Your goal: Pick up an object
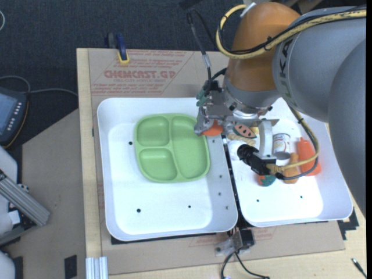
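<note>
Arm covers much of right bin | pincer overlaps green tray edge

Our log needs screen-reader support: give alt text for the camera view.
A grey robot arm's gripper hangs over the seam between two white bins. The left bin holds a green divided plate; the right bin holds several small things, including an orange item.

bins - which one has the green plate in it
The bin on the view's left: the green divided plate lies flat in it. The other bin, on the view's right, holds a cluster of small items and no plate.
</note>
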Controlling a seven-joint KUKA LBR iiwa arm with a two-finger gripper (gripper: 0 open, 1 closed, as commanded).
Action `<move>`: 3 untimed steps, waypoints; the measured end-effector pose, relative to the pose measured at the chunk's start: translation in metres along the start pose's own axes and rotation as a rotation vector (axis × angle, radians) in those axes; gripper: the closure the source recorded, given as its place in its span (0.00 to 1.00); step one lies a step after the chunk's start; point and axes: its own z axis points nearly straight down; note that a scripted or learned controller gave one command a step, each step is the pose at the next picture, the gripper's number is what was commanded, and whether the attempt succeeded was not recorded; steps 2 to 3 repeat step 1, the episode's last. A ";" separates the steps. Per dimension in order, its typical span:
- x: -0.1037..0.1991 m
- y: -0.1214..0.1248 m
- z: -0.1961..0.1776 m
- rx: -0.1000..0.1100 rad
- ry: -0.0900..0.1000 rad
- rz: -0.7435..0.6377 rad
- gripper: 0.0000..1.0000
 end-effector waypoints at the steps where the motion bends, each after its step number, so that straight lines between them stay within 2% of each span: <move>1: 0.001 0.008 0.017 0.006 -0.001 -0.001 1.00; 3: 0.001 0.008 0.017 0.006 -0.001 -0.001 1.00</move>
